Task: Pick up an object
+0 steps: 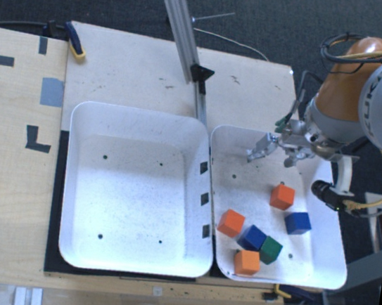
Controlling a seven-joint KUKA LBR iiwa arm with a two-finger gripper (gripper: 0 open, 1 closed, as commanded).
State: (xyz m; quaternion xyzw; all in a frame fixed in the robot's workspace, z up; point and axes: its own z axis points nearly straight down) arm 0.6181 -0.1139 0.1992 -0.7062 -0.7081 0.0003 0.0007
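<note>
Approach step: claw (266, 151) empty, fingers apart, above right bin (322, 274) far edge; next descend onto orange cube (282, 197)

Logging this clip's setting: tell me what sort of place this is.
Probably a robotics lab test bench: a grey arm reaches over two white bins, coloured blocks lie in the right one, and tape marks dot the bench.

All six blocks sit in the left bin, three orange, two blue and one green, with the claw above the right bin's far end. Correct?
Not quite. The camera view shows the blocks, such as the green block, in the right bin, not the left bin. The colour count and the claw position hold.
</note>
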